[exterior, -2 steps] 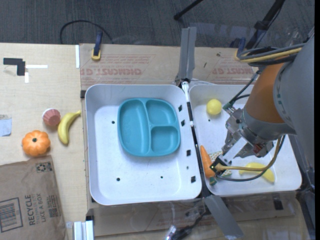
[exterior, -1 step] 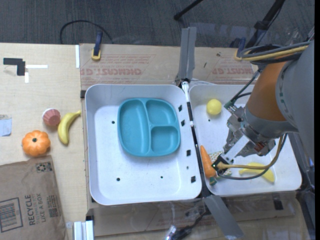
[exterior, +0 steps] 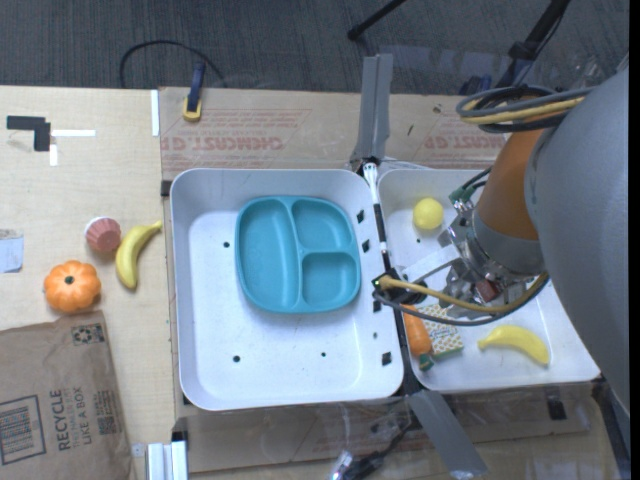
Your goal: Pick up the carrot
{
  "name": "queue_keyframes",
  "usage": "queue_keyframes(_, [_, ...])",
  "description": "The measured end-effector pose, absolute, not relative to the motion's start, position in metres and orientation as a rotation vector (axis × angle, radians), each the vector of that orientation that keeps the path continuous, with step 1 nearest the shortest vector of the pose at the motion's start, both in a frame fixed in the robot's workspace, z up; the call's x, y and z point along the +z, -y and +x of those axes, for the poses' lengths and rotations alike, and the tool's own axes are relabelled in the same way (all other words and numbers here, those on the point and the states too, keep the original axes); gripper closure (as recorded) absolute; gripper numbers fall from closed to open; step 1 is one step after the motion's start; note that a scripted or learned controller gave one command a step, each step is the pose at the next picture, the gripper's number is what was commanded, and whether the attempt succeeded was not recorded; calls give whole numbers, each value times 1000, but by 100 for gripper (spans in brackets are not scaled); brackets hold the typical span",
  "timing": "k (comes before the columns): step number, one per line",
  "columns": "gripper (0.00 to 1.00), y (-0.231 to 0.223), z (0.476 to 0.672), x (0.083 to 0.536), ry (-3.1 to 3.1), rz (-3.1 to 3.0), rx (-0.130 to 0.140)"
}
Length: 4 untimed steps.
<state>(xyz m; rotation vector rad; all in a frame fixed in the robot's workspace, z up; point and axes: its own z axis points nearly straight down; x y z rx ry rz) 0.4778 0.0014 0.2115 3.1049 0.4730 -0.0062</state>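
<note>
This looks like a robotics lab set up for grasping trials. A grey arm [exterior: 585, 218] with an orange band and loose cables fills the right of the frame above two shallow white bins [exterior: 190, 298] sitting side by side on a plywood table [exterior: 90, 168]. Toy food is scattered about: a plastic banana [exterior: 133, 255] and a small pumpkin [exterior: 72, 286] at the left. Flattened cardboard [exterior: 55, 398] printed with a recycling mark lies at lower left, and dark tripod legs [exterior: 400, 3] stand on grey carpet [exterior: 280, 18] along the top.
</note>
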Motion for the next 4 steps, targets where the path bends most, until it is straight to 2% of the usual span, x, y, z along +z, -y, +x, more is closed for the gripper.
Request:
queue_keyframes(1, [100,46,477,214,-316,3125,-9])
queue_keyframes(2, [100,40,477,207,-318,3125,-10])
queue_keyframes(3, [100,70,477,204,-330,3125,-10])
queue_keyframes(4, [100,37,477,199,-319,3126,-9])
